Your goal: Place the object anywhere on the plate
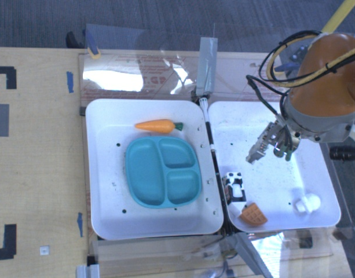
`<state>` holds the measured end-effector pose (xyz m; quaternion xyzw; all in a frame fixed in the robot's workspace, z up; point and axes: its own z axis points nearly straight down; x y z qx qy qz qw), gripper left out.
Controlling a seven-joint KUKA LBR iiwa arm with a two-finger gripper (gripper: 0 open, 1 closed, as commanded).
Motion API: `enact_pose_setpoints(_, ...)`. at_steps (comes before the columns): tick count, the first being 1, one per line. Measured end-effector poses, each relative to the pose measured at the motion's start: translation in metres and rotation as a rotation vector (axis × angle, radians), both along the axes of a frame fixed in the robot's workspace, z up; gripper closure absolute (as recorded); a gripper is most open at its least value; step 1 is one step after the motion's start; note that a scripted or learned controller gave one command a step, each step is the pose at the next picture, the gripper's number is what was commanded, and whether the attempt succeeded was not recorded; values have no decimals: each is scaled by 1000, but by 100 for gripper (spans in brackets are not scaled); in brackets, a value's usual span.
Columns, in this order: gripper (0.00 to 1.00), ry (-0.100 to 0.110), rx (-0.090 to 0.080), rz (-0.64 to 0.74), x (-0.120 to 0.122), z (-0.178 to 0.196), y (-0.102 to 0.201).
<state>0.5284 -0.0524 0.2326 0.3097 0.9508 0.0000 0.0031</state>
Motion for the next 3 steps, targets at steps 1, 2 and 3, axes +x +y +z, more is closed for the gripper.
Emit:
enact_pose_setpoints(1, 100, -1, -1, -147, -30, 18, -99)
enact_pose_setpoints(2, 100, 7, 3, 111, -48, -34, -52)
enact_pose_setpoints(3, 100, 1, 1, 221, -2, -48, -16)
